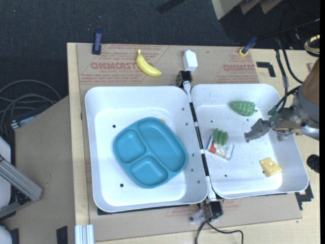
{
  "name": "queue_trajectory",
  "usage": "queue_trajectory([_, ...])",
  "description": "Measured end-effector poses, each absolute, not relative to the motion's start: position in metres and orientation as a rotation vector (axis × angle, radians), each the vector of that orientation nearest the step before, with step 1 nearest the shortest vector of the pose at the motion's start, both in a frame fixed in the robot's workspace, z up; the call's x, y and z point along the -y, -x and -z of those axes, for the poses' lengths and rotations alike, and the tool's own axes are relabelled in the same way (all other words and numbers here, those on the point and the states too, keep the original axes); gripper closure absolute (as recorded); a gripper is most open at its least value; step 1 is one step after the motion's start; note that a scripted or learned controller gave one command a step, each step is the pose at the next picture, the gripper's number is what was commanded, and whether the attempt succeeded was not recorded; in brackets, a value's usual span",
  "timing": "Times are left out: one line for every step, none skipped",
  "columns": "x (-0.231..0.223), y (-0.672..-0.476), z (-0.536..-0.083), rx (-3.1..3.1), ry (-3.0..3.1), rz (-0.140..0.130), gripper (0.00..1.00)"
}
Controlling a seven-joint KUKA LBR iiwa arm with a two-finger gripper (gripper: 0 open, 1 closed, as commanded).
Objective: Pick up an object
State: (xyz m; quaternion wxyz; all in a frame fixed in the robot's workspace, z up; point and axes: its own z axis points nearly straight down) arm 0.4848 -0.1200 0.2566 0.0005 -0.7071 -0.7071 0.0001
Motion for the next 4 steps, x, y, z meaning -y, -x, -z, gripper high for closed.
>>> queue_trajectory([0.092, -0.540, -0.188, 2.220, 2.217, -0.002, 0.00])
queue_trajectory([0.092, -0.568, -0.084, 2.221, 2.221, 0.000, 0.00])
queue_trajectory([0.092, -0.569, -0.094, 2.221, 2.224, 0.002, 1.00])
queue_trajectory([0.036, -0.576, -0.212, 2.224, 2.221, 0.004, 1.00])
